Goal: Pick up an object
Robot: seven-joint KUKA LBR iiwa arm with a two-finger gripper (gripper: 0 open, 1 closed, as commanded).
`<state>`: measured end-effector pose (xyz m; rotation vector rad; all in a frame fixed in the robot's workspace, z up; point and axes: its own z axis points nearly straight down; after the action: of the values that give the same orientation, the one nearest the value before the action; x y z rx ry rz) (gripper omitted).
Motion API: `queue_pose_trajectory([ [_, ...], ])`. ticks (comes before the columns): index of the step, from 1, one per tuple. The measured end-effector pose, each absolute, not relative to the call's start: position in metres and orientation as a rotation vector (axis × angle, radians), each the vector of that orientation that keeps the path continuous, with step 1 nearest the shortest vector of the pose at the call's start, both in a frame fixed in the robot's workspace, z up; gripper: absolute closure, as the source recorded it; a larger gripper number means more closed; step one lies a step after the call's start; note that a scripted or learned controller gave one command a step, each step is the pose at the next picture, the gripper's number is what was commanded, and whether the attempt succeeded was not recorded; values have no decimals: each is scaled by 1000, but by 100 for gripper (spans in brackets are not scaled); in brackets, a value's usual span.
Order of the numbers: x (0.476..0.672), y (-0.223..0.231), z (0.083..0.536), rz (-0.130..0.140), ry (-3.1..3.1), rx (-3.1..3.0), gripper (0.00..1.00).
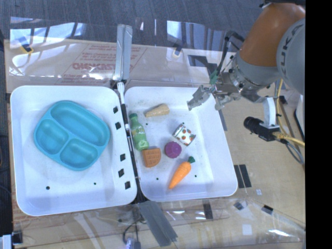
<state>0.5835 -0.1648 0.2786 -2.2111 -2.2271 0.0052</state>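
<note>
The gripper (206,98) is seen above the upper right of the right bin (220,183), its fingers spread and nothing between them. No object is yet chosen; the bread roll (157,110), just left of the gripper, is best approached squarely across its width. Its long axis is laid nearly level, the tapered end toward the green bottle (138,132).

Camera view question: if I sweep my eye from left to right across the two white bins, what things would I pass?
Blue divided plate → green bottle → orange-brown piece → purple ball → spotted cube → gripper.
</note>
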Motion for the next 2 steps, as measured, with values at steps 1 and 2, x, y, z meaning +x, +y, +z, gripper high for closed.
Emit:
queue_pose_trajectory([
  [1,592,-140,115,0,-2471,-1943,0],
  [2,550,-161,91,2,-2558,-1817,0],
])
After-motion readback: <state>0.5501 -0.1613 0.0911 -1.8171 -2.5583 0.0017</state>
